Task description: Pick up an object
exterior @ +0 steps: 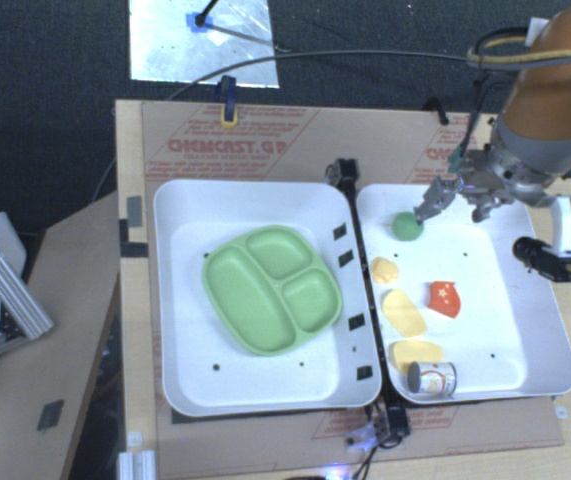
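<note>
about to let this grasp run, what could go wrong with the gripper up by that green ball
The green ball is round and lies right by one finger of the gripper; a touch could roll it toward the bin wall rather than into a grasp. The gripper looks offset to the ball's right, so closing here may catch nothing. The yellow pieces and red item lie nearer the camera, so a rolling ball could knock into them.

Robot lab: bench-mounted bins (pixel 265 193), aluminium framing (pixel 5 283).
</note>
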`<state>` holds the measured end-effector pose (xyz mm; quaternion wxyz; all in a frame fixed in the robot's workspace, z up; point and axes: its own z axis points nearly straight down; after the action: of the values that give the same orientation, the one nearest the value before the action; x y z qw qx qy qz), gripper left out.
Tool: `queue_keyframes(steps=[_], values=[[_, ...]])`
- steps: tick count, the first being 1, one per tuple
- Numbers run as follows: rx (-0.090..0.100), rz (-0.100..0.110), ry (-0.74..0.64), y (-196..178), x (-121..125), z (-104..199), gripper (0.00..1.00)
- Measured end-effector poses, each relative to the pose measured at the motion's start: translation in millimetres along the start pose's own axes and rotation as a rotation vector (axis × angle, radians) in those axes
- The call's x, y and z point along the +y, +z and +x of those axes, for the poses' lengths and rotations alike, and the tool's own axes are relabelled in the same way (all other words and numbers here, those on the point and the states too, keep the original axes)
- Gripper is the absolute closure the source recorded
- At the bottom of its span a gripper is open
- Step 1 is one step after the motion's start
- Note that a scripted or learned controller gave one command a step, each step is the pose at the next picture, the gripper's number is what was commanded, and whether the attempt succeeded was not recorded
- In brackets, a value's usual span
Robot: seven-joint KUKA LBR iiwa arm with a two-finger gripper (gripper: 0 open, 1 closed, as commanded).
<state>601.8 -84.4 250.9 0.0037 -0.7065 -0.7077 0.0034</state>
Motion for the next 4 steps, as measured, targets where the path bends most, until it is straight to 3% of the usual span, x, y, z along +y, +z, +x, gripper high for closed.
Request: queue_keyframes(steps=[1, 4], values=[[-0.001, -0.012, -0.002, -6.3, 2.0, 0.1, 0.00], [0.002, -0.010, 0.002, 160.9, 0.6, 0.5, 0.00]])
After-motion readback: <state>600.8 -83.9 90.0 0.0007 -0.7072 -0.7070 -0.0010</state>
